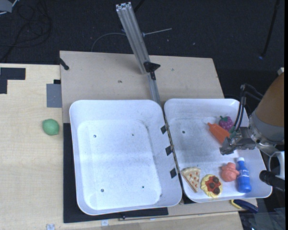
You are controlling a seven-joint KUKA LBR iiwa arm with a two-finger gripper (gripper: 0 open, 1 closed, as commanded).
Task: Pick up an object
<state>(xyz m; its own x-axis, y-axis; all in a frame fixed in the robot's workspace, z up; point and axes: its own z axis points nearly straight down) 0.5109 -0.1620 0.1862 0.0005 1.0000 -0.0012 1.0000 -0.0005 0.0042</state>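
The right bin (pixel 194 110) holds several toy items. An orange carrot (pixel 218 131) lies beside purple grapes (pixel 226 123) near its right wall. A pink-orange lump (pixel 228 171) and a blue bottle (pixel 243 176) sit at the front right. A pizza slice (pixel 192 178) and a round yellow-and-red piece (pixel 211 185) rest at the front edge. My gripper (pixel 229 147) hangs over the right side of this bin, just below the carrot's tip and above the pink lump. Nothing shows between its fingers.
The left bin (pixel 86 110) stands beside the right one. A green ball (pixel 51 127) lies on the wooden bench to the far left. A metal strut (pixel 136 37) slants up from behind the bins. A yellow-and-blue object (pixel 244 205) lies past the right bin's front corner.
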